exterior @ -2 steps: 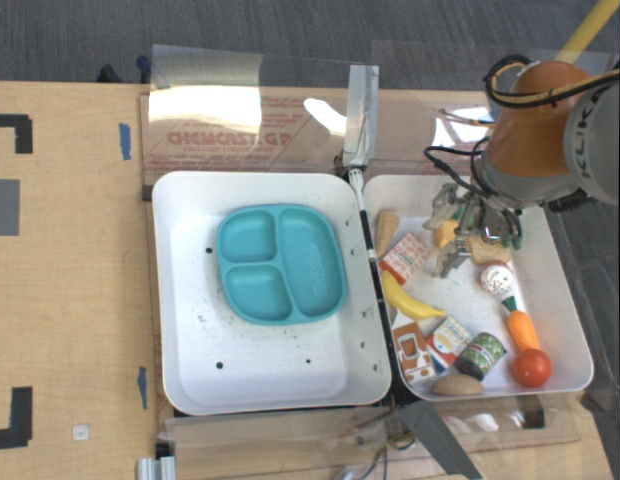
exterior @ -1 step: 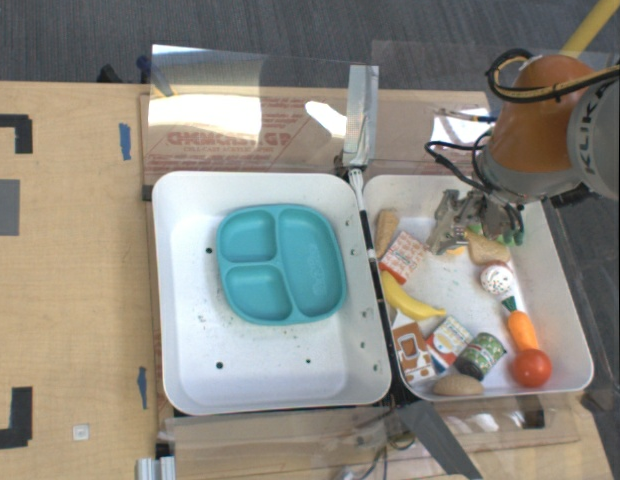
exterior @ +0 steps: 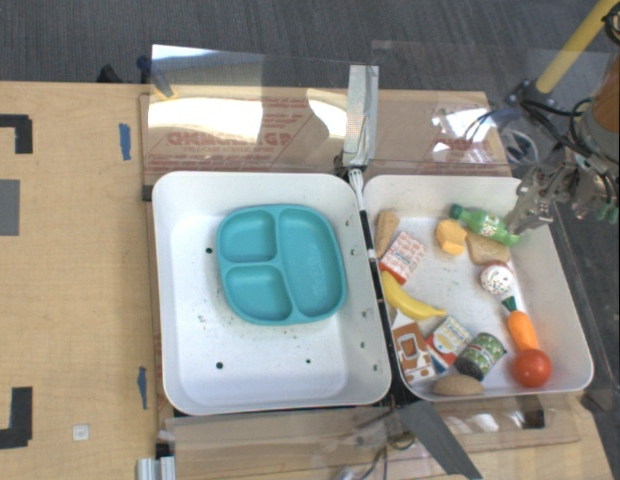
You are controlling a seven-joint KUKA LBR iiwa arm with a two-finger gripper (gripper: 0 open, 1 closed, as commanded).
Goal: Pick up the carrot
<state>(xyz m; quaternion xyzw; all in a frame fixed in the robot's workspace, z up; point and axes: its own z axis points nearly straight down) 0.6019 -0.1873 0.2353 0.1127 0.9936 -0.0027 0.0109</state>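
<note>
Carrot beside tomato (touching)

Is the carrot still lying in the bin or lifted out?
In the bin: the carrot lies flat in the right bin beside the tomato.

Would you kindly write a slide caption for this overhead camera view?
Gripper poised over the right bin's far edge, the carrot lying nearer; teal plate in left bin.

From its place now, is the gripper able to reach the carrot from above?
Probably yes. The carrot lies uncovered near the right bin's right wall, with a tomato touching its lower end and a white egg just above. The gripper hangs over the bin's upper right corner.
</note>
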